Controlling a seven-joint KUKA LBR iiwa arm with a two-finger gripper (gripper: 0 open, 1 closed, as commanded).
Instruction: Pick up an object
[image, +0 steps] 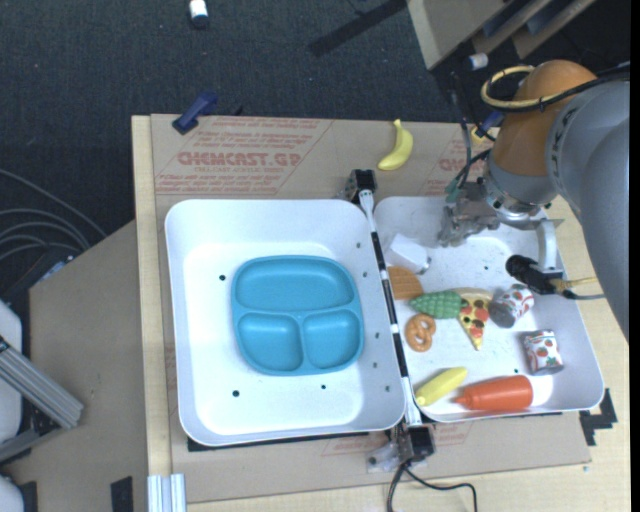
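My gripper (458, 228) reaches down into the far part of the right bin (578, 345), over bare white floor. A white block (408, 251) lies just to its left, apart from it. Nearer the front lie an orange piece (404, 284), a green ridged vegetable (435, 305), a pretzel (420, 332), a pizza slice (473, 318), a small grey and red can (510, 305), a red and white cube (541, 350), a yellow banana (440, 384) and a red-orange sausage shape (496, 395). Nothing shows between the fingers.
The left bin (190, 300) holds a blue divided plate (296, 312). A second yellow banana (396, 148) lies on the brown board behind the bins, and a blue clip (193, 113) sits at the board's far left corner.
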